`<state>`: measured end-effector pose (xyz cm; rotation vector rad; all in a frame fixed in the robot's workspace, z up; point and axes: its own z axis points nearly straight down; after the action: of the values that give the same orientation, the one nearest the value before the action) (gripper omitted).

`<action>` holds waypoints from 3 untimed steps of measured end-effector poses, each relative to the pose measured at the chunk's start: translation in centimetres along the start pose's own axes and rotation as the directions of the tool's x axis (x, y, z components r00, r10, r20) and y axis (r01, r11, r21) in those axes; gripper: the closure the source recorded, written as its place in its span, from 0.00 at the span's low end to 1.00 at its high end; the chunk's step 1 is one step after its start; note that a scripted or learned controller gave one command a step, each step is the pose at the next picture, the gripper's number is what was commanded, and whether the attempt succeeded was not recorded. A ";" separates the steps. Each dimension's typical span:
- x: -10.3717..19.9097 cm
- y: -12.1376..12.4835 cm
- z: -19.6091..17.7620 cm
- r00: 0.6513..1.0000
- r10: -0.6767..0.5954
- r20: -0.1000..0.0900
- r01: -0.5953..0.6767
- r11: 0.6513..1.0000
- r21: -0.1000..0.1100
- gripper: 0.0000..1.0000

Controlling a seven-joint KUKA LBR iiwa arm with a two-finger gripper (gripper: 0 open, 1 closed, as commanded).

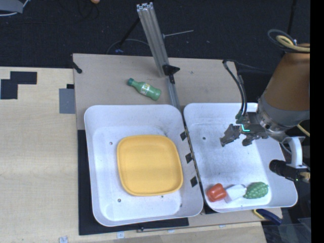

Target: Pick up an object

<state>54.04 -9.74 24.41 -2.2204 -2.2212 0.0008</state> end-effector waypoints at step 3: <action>-1.2 0.6 9.4 1.000 0.000 0.000 0.000 1.000 0.004 0.00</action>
<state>54.63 -10.98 15.03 -2.2183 -2.2196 0.0047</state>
